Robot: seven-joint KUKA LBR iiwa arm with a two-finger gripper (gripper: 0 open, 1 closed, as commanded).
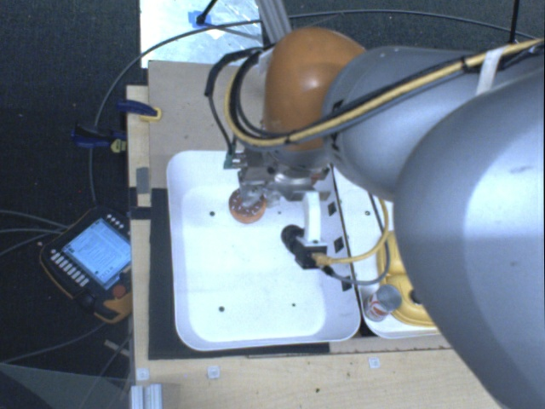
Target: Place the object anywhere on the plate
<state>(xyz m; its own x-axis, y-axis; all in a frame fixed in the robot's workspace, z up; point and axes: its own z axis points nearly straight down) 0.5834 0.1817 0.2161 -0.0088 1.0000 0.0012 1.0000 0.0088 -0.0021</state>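
A small round brown object (248, 206), ring-like with a pale top, lies in the left white bin (255, 313) near its upper middle. My gripper (258, 187) hangs straight over it beneath the orange wrist band, its tip at the object's upper edge. The arm's bulk hides how the gripper meets the object. A yellow plate (410, 311) sits in the right bin, mostly covered by the arm, with just its lower left rim visible.
A small grey-capped, red-and-white container (381, 301) stands at the right bin's lower left, beside the plate. A black cable fitting (300, 247) hangs from the arm over the left bin. A teach pendant (92, 258) lies off the bench to the left.
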